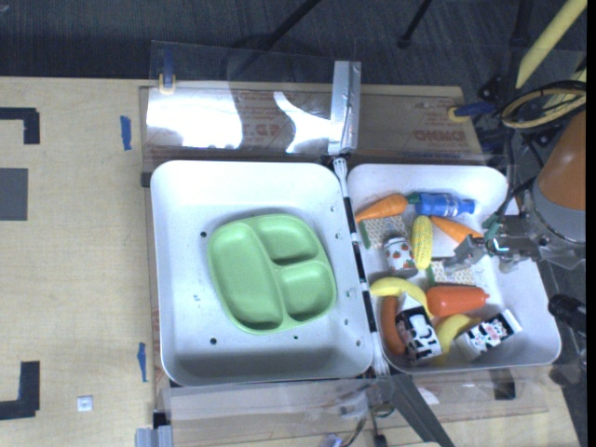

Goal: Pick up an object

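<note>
The right bin (535, 291) holds a heap of toy food. An orange carrot (382, 207) and a blue bottle (442, 203) lie at its back. A yellow corn cob (422, 240) stands beside a second carrot (453, 228). Nearer the front are a banana (400, 290), a red-orange pepper (456, 298) and two black-and-white cartons (419, 333) (489, 331). My gripper (484, 245) hangs low over the bin's right half, just right of the second carrot and above the pepper. I see nothing held in it.
In the left bin (177, 250) lies a green divided plate (272, 270). A metal divider (345, 110) rises behind the seam between the bins. The arm's orange band (568, 170) sits at the right edge, with cables (545, 105) behind it.
</note>
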Controlling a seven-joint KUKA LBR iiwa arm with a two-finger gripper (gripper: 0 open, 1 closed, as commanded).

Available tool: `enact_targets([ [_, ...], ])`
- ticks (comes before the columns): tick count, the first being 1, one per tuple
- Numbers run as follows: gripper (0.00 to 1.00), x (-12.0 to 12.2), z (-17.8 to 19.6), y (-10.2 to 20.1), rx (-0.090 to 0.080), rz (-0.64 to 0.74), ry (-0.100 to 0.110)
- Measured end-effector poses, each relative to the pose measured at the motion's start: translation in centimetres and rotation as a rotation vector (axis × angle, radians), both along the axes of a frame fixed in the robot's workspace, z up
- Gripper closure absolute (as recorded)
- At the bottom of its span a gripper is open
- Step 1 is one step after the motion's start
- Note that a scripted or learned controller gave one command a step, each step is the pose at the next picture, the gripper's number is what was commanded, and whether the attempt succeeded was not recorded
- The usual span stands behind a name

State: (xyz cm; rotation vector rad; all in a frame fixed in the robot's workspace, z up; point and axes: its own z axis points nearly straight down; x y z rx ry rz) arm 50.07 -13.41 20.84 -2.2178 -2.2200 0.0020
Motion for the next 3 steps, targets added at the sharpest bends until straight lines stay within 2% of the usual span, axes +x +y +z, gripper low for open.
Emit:
enact_targets([
  [1, 0.0, 11.0, -4.9, -2.3, -0.003, 0.141, -0.007],
  [2, 0.0, 10.1, -11.5, -6.1, -0.002, 0.152, -0.006],
  [3, 1.0, 10.2, -10.5, -6.2, -0.003, 0.15, -0.008],
])
